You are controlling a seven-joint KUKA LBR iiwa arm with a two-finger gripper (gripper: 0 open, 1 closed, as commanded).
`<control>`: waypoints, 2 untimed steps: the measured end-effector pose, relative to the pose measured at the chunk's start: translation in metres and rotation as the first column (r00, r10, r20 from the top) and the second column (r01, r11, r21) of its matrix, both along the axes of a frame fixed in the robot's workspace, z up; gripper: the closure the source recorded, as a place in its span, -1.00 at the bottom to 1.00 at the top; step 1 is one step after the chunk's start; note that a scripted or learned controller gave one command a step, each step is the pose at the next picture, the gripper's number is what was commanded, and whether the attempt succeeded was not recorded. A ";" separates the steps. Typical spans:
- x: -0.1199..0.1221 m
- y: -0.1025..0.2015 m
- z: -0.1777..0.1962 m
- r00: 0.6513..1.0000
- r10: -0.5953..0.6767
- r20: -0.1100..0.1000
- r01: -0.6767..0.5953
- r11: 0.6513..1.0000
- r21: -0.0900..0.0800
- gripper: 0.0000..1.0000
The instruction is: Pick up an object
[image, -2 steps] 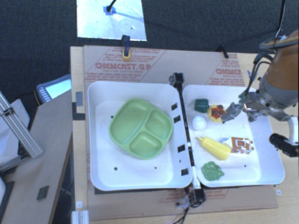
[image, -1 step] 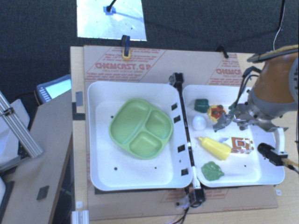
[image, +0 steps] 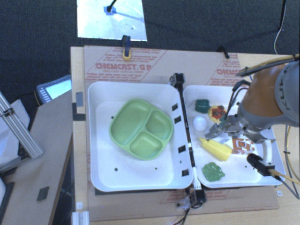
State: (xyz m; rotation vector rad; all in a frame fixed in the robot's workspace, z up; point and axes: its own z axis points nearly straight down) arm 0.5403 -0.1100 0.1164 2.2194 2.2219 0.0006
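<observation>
Partly hidden under the arm (image: 269, 95), the right bin (image: 234, 90) shows little of its far right side, and a red-and-white printed item (image: 241, 145) lies half covered below the wrist, too small to name. The gripper (image: 216, 129) hangs low over the middle of that bin; its dark fingertips blur into the clutter, so I cannot tell how wide it stands or whether it grips anything. A white ball (image: 200, 123) sits just to its left, a yellow corn-shaped toy (image: 216, 148) lies just below it, slanting towards the bin's near edge, and a red-and-yellow toy (image: 217, 112) lies just above it. A dark green block (image: 202, 105) rests near the divider further back, and a green leafy toy (image: 213, 172) lies near the front edge. The left bin (image: 101, 172) holds a green divided plate (image: 141, 128).
</observation>
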 end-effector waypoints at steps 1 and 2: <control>0.002 -0.001 0.014 1.000 0.000 0.005 0.000 1.000 -0.001 1.00; -0.006 0.000 0.070 1.000 0.002 0.005 -0.002 1.000 -0.001 1.00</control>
